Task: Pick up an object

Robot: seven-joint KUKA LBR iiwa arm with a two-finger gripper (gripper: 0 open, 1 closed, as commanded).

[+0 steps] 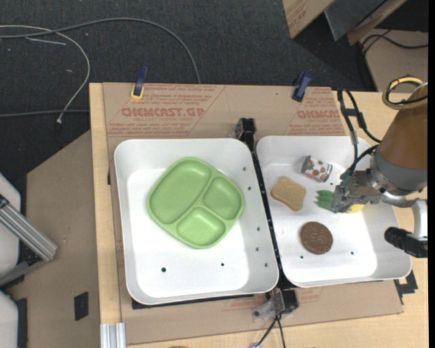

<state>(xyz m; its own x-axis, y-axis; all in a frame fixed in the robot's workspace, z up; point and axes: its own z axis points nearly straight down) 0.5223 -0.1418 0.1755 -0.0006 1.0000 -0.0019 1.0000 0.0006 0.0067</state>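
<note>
Over right bin (380,268), my gripper (345,200) low on green object (325,198); grip state unclear. Centre before lifting.

Green item (325,198) half-hidden under gripper (345,201); arm (408,146) cut by right edge

Site: my robotics lab test cell | Bench: cardboard-covered board (204,109), sheet held by blue clamps (139,81) | Fixtures: two white bins (129,170) side by side, black clips at their seam | Floor: dark carpet, loose cables (81,47) | Surroundings: cardboard boxes (306,13), aluminium framing (24,231) at left.
</note>
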